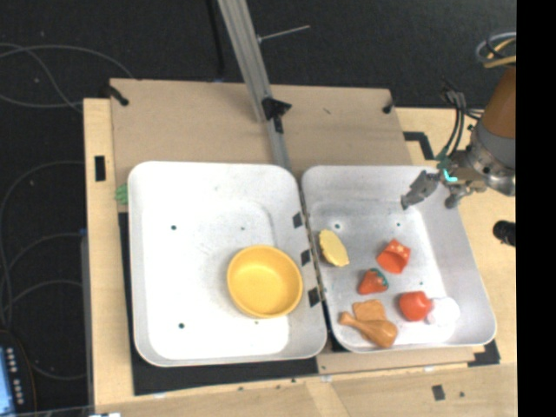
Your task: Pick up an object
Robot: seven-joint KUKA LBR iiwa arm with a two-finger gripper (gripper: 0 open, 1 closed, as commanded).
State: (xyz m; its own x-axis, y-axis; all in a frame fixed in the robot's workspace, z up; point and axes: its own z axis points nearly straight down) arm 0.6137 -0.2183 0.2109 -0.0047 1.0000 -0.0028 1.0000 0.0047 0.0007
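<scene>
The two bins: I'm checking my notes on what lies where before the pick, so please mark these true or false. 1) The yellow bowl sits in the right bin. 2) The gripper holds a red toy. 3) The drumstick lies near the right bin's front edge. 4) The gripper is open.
1) False: the yellow bowl sits in the left bin.
2) False: the gripper hangs over the right bin, apart from the red toys, nothing between its fingers.
3) True: the drumstick lies there.
4) True.
</scene>
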